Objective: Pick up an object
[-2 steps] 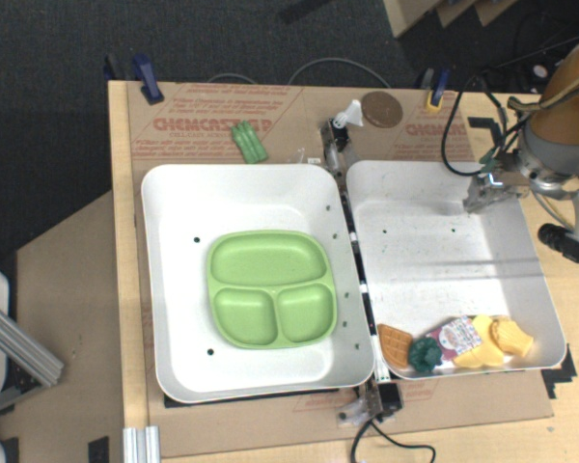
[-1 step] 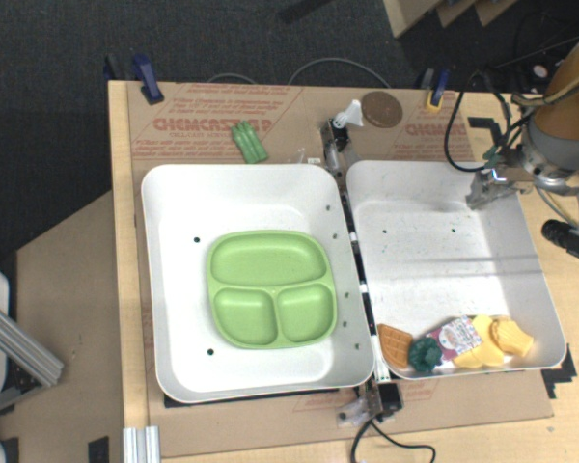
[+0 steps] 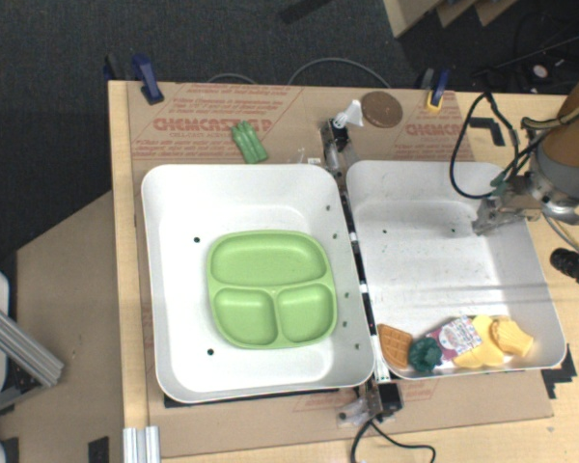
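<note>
At right bin (image 3: 521, 287) far-right rim: arm hangs low, pincer (image 3: 489, 217) state unclear, nothing visibly held.

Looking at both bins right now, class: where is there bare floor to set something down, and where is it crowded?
Right bin: its floor is bare from the far wall down to the toy pile crowding the near edge. Left bin: the green divided tray fills the middle, leaving a bare margin around it, widest at the far wall.
</note>
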Robot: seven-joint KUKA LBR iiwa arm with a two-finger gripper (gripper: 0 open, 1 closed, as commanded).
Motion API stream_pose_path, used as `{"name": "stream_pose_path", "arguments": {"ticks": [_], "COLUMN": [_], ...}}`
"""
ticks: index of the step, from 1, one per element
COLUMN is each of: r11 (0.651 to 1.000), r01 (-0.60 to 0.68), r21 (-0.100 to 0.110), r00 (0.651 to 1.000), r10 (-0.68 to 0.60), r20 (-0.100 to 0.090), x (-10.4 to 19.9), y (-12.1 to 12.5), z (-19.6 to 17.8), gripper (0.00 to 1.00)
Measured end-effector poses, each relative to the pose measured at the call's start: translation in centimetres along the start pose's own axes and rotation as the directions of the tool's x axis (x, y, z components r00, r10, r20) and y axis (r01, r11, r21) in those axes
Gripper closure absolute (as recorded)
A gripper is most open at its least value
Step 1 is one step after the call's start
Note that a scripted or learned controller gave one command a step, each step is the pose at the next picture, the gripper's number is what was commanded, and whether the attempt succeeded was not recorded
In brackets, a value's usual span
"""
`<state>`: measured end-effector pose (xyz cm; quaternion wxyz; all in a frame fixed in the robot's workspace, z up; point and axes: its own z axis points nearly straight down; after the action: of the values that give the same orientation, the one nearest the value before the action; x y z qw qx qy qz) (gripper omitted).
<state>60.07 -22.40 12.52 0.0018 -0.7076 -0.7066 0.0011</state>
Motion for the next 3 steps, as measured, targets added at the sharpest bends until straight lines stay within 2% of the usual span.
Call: {"name": "stream_pose_path", "arguments": {"ticks": [2,3], "r11": [1.000,1.000], "r01": [0.000,0.007], "r21": [-0.010,-0.013], "r00": [1.000,1.000], "r10": [0.000,-0.007], "r20": [0.003,0.002], "x": [0.0,5.3], "y": [0.3,-0.1], "z": [-2.1,-8.8], "gripper": [1.00,1.00]}}
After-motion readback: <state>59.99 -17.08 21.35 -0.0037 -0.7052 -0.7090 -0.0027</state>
